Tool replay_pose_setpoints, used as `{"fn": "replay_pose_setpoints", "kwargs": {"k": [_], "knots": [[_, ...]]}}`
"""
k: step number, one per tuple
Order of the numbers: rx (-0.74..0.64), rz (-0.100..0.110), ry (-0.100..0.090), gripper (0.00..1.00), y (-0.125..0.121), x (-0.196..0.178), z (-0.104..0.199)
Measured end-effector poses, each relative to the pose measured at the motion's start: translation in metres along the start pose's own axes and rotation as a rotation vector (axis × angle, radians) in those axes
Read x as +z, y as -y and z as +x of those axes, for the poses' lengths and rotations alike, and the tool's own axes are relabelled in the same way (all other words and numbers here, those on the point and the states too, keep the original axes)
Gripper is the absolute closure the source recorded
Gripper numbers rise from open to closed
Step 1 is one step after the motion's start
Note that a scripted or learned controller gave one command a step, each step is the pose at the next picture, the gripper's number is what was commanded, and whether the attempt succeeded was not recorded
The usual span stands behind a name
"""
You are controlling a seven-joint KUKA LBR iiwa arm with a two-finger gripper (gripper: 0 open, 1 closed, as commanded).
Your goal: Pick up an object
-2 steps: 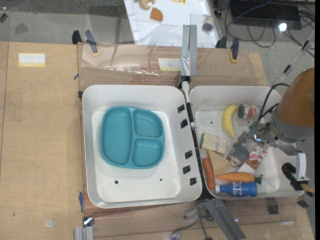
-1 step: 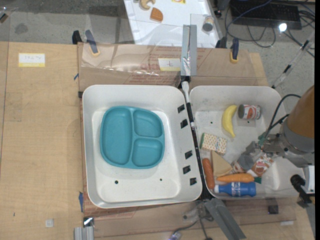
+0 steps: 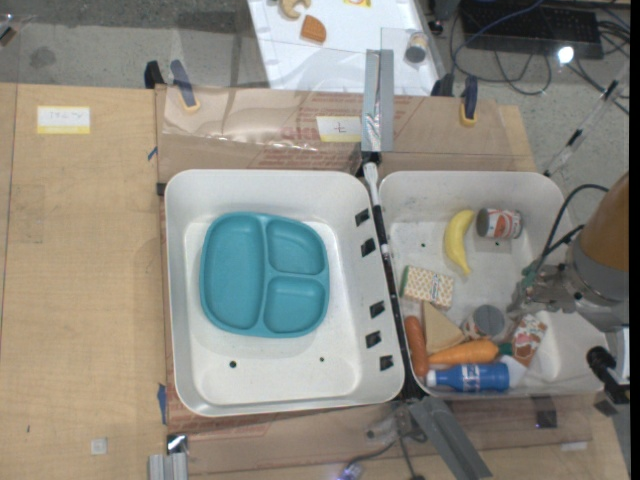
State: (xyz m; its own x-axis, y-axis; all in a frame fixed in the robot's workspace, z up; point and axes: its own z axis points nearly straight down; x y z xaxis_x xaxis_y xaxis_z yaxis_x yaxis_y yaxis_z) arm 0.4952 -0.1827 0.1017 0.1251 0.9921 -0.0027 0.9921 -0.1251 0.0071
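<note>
The right bin (image 3: 520, 183) holds several objects: a yellow banana (image 3: 458, 240), a small can (image 3: 498, 224) lying on its side, a patterned cracker box (image 3: 428, 286), a grey round lid (image 3: 488, 320), an orange carrot (image 3: 462, 353), a blue bottle (image 3: 470, 376), a red sausage (image 3: 416, 342) and a white-and-red packet (image 3: 528, 336). My gripper (image 3: 528, 293) hangs low over the right side of this bin, just above the packet and right of the grey lid. I see nothing held in it.
The left bin (image 3: 190, 368) holds a teal divided plate (image 3: 265, 273). A row of black clips runs along the divider (image 3: 372, 268) between the bins. The grey arm with its orange band (image 3: 608, 230) comes in from the right edge. Cardboard lies behind the bins.
</note>
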Motion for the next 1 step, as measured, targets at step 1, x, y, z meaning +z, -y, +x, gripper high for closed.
{"fn": "replay_pose_setpoints", "kwargs": {"k": [1], "knots": [[0.0,0.0,0.0,0.0,0.0,-0.0002,0.0]]}}
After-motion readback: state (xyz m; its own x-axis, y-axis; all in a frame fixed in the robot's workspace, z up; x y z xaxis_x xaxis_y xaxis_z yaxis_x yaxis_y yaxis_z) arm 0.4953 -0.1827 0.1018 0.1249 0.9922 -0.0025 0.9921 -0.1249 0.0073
